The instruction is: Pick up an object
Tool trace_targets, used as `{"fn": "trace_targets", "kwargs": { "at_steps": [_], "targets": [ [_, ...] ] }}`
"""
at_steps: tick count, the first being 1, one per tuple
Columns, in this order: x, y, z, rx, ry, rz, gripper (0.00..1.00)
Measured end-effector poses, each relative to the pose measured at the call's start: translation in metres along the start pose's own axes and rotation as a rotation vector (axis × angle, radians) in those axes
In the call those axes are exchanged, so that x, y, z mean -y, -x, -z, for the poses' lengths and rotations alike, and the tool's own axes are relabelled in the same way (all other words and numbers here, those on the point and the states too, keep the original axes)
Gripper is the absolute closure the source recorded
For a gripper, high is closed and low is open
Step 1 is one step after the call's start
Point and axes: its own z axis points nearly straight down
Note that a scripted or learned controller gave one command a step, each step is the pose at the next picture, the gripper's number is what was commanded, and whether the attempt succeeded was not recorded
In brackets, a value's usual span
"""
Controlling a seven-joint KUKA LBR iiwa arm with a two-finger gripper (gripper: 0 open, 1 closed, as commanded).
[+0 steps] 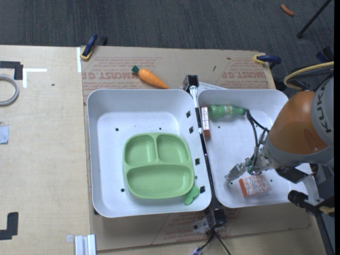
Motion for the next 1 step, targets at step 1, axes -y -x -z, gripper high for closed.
{"fn": "trace_targets", "kwargs": {
  "at_steps": [1],
  "targets": [
    [0.0173,0.0505,0.0003,0.002,0.001,0.490,0.00]
  ]
}}
